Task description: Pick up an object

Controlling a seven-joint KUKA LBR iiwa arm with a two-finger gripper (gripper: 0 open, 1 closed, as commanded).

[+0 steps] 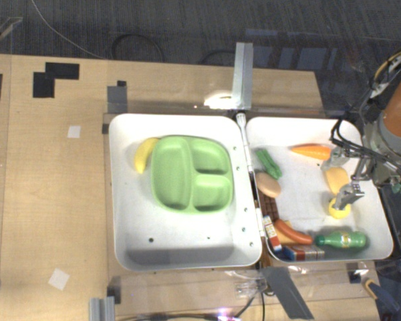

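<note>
Camera view, looking down at a slant on a wooden surface with two shallow white bins side by side. The grey arm reaches in from the right, and its gripper hangs low over the right bin, directly above a small yellow object near that bin's right side. Whether the fingers are wide, narrow or closed on anything cannot be told; nothing is clearly seen between them.

To do this step well, the gripper should probably centre over the yellow object, descend straight, and close only once it straddles it, keeping clear of the pale orange piece just beside it.

The right bin also holds an orange carrot, a green pod, a tan rounded piece, a red sausage and a green bottle lying on its side. The left bin holds a green divided tray with a yellow banana touching its left edge.
</note>
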